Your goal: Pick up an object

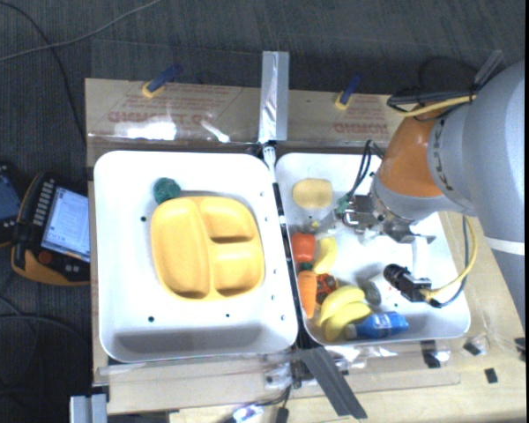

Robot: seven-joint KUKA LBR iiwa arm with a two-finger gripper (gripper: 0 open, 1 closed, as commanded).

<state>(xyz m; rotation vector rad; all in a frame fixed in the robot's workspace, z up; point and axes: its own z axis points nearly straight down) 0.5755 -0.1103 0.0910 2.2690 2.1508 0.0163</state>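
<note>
Arm (423,161) hangs over right bin (454,320). Pincer (361,214) state: cannot tell. Nearest target: pale round object (312,192), just left. Advice: centre above it, descend straight, avoid bin wall, squeeze firmly.

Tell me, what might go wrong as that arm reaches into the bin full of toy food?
The toys sit crowded along the right bin's left wall: the bananas, blue object and orange pieces touch or overlap, so a grab could catch two or knock one aside. The loose yellow cable by the wrist might also snag.
</note>
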